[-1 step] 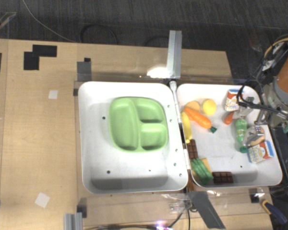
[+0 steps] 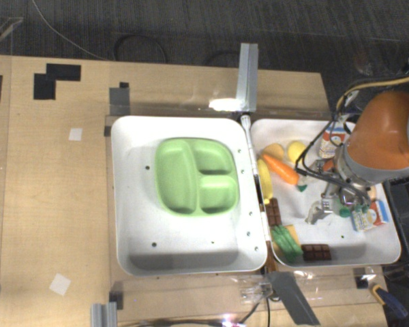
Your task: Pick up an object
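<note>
My hand [image 2: 322, 210] hangs low over the right bin [image 2: 388, 251], at the right of the frame, with the orange band of my arm [image 2: 385, 138] just above it. I can't tell from this slant whether it is parted or closed, and I see nothing caught in it, so I count nothing as held yet.

The things worth taking lie along the left side of that bin. A carrot [image 2: 281, 169] lies slantwise near the top, with a yellow piece [image 2: 297, 150] just beside it and a banana [image 2: 264, 179] against the dividing wall. Lower down are a brown chocolate bar [image 2: 273, 213], a green leafy piece [image 2: 285, 239] and a second brown bar [image 2: 316, 253] near the bottom edge. A small packet [image 2: 368, 214] sits just to the right of my hand.

My hand seems to be over bare bin floor, so I judge the next move should shift toward one clear item. The lower brown bar looks the most isolated; I'd centre over it, line up across its short side, and go down fully. The left bin [image 2: 133, 251] carries a green divided tray [image 2: 194, 176].
</note>
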